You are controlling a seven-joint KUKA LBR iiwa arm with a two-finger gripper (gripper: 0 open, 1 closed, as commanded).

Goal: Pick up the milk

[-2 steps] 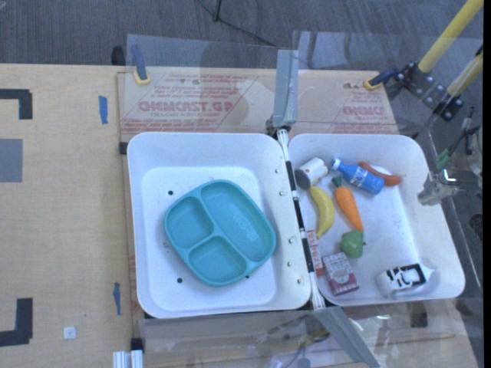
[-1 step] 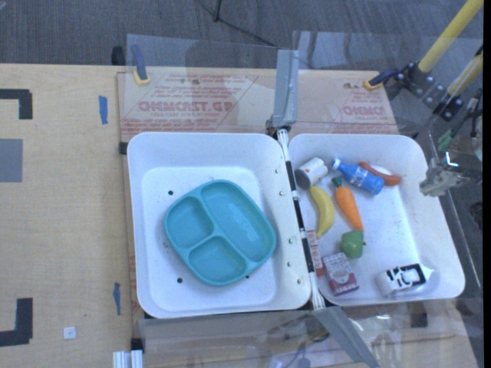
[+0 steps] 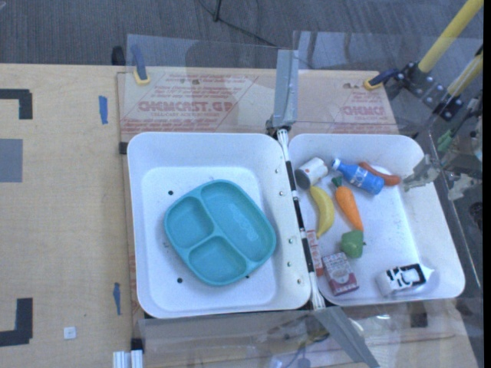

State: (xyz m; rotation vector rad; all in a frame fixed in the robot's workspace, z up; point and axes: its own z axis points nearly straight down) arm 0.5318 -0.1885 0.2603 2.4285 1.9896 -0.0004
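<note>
The milk [image 3: 404,277], a white carton with black patches, lies on its side in the right bin's [image 3: 430,244] near corner, clear of the red box [image 3: 339,273]. Come straight down, fingers across its narrow width. Farther back, the gripper [image 3: 423,173] sits at the bin's edge; its state I cannot tell.

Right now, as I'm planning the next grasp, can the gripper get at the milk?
Probably yes: the milk lies apart from the red box, nothing on it, though the right bin's wall beside it may crowd the gripper.
</note>
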